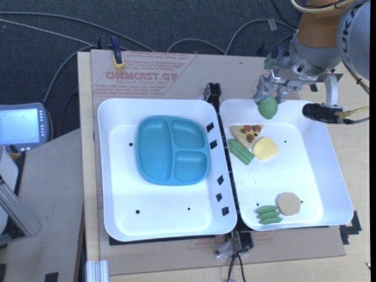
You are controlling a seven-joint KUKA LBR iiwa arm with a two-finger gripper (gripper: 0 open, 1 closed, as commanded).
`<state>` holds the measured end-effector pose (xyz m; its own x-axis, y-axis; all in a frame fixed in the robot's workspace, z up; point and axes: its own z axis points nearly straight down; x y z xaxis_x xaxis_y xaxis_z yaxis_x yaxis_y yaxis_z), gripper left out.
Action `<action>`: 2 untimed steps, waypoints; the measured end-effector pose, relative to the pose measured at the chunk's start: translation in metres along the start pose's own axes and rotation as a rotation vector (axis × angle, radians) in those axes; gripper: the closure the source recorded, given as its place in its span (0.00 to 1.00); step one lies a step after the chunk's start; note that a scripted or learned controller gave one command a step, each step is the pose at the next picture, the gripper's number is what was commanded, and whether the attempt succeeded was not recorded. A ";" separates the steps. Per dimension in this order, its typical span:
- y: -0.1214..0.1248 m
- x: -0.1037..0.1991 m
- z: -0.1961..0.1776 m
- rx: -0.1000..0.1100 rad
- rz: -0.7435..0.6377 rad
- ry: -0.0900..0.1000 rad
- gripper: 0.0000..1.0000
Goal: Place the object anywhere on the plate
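A blue plate (pixel 173 150) with three compartments lies in the left bin (pixel 117 216). My gripper (pixel 271 96) hangs over the far left edge of the right bin (pixel 329 175), shut on a small round green object (pixel 268 107) that sits between its fingertips. The green object is off the bin floor, to the right of the plate and beyond the divider between the bins.
In the right bin lie a pizza slice (pixel 247 133), a yellow lump (pixel 265 148), a green pod (pixel 239 151), a tan round biscuit (pixel 288 203) and green beans (pixel 268 214). Black clips (pixel 220 181) line the divider. Cables run behind the bench.
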<state>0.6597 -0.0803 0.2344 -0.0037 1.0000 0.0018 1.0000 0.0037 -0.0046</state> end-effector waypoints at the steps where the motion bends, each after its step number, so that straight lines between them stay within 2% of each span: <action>1: 0.003 0.051 0.007 -0.001 0.000 0.000 1.00; 2: -0.014 0.109 0.008 0.000 -0.002 0.000 1.00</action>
<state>0.6456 0.0290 0.2267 -0.0054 1.0000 0.0019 1.0000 0.0054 -0.0049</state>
